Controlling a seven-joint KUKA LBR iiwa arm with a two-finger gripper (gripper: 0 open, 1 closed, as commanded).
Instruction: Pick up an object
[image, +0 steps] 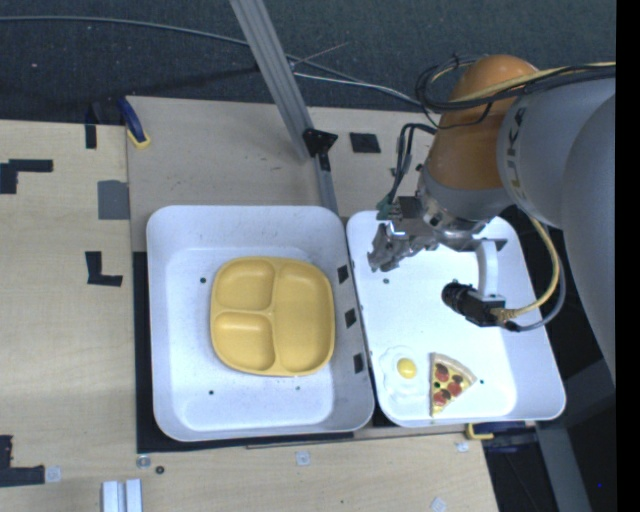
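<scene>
Seen from above at a slant: two shallow white bins side by side on a pale wooden desk (60, 330). In the left bin (170, 400), a yellow three-compartment plate (272, 315), lying flat near the middle, apart from every wall. In the right bin (530, 395), near the front edge, a toy fried egg (405, 369) and just beside it on the right a toy pizza slice (447, 382), tip pointing away from the front wall; not clear whether the two touch. Reaching in from the right, the grey KUKA arm (570, 150) with its orange band, wrist poised over the far end of the right bin. The jaws (384, 256) hanging low over that bin's far left corner, close to the wall shared with the left bin, well apart from egg and pizza slice; nothing visible between the fingers, though how wide the jaws stand cannot be told from this angle. A slanted grey metal pole (280, 75) crossing the top of the scene behind the bins.
</scene>
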